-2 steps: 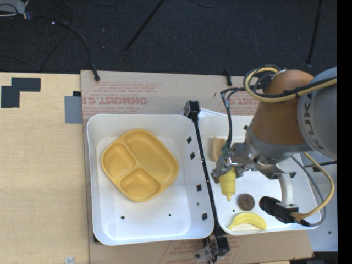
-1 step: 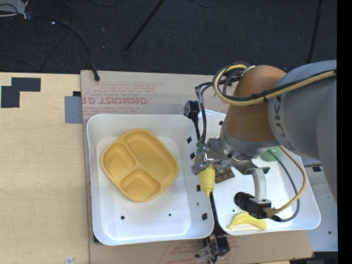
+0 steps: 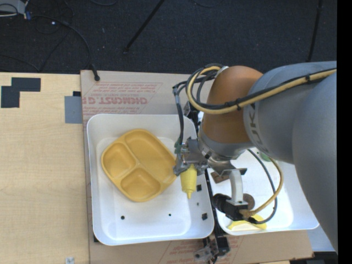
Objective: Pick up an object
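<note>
A yellow divided plate [image 3: 137,164] lies in the left bin [image 3: 143,227], towards its back. My gripper [image 3: 185,168] hangs at the plate's right edge, over the wall between the two bins. A small yellow bottle-shaped object [image 3: 188,183] shows directly below the gripper, its narrow end pointing towards the front. The wrist hides where the two meet, so whether the object is held or only lies beneath is unclear.
The arm's grey and orange bulk covers most of the right bin [image 3: 300,219]. A brown object [image 3: 223,175] peeks out under the wrist there, and a small flat yellow piece [image 3: 247,224] lies near that bin's front wall.
</note>
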Available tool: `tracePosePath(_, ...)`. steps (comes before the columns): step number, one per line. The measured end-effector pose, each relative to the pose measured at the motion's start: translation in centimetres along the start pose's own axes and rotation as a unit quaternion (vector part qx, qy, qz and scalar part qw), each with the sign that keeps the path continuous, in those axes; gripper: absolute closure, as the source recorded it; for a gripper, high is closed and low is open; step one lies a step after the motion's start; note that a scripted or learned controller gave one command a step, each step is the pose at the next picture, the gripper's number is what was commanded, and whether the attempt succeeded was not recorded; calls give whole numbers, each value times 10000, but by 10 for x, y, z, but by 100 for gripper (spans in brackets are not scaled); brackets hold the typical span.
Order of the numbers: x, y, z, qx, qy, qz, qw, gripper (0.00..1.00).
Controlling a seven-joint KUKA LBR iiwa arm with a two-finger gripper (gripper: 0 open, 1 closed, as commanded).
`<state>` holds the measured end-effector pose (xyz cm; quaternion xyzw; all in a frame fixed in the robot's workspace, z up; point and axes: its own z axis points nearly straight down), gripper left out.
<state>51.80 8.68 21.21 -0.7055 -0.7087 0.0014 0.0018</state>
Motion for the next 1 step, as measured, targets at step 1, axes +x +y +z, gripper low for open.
tracePosePath(1,-2,0,0,2,-5,13,10000,0)
